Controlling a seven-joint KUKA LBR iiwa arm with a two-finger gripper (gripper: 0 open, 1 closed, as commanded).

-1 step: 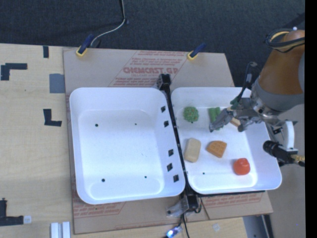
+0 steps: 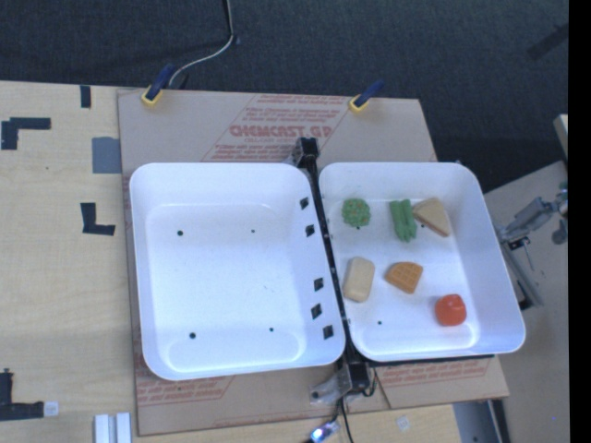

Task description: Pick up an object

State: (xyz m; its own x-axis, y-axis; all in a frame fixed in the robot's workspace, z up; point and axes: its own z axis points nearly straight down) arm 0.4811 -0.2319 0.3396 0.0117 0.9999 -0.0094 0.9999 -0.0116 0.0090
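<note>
From my seat the feed looks evenly and fairly brightly lit, with soft overhead light and no hard shadows. The two white bins (image 2: 231, 266) come through close to blown out, so I read their walls mostly from faint grey shading along the rims. Small soft shadows sit tight under the pieces in the right bin (image 2: 480, 247). The dark carpet (image 2: 369, 26) at the top shows grain. Overall sharpness is modest; the cardboard lettering (image 2: 277, 129) is slightly smeared.

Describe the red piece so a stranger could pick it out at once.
Look in the right bin, at its near right corner. The red piece sits there apart from the rest, right of the orange wedge. It is the only red item.
</note>
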